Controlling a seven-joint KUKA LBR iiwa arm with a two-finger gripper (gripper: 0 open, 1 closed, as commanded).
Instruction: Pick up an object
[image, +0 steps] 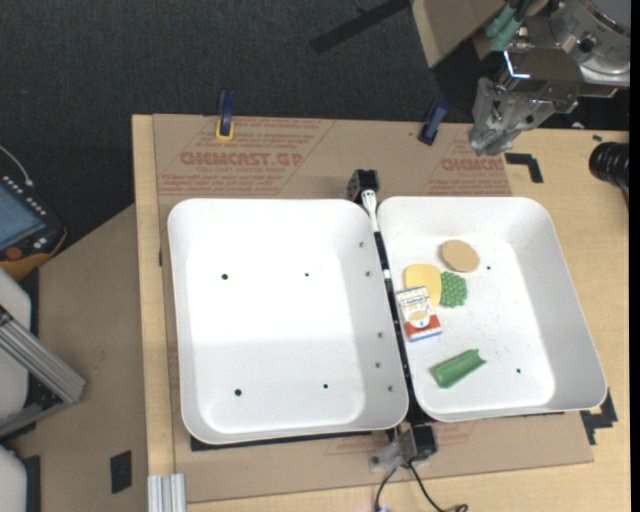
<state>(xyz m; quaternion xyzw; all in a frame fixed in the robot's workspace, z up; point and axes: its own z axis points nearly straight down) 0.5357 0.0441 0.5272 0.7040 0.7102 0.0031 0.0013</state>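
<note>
Objects to pick from are all sitting in the right bin (560, 300), bunched toward its left half near the divider where the two bins meet. Going left to right from that divider: a small white carton with a red bottom (418, 313) lies closest to it, touching the yellow piece (421, 277) just above. Next over is a bumpy dark green thing (454, 290), pressed against the yellow piece's right side; can't really tell what it is at this resolution. Above that sits a round tan disc (460, 256), looks like a cookie or cracker. Below the whole bunch, apart from it, a green block (458, 367) lies tilted.

The left bin (200, 300), on the other side of the divider, has just a few dark dots on its floor.

The gripper (487, 143) hangs up past the far rim of the right bin, over the brown board on the counter (100, 300), well apart from every object. Its fingers are a blur of grey metal from this angle, so open or closed, I can't tell. Nothing visible between them. The arm is cut off by the top right corner.
</note>
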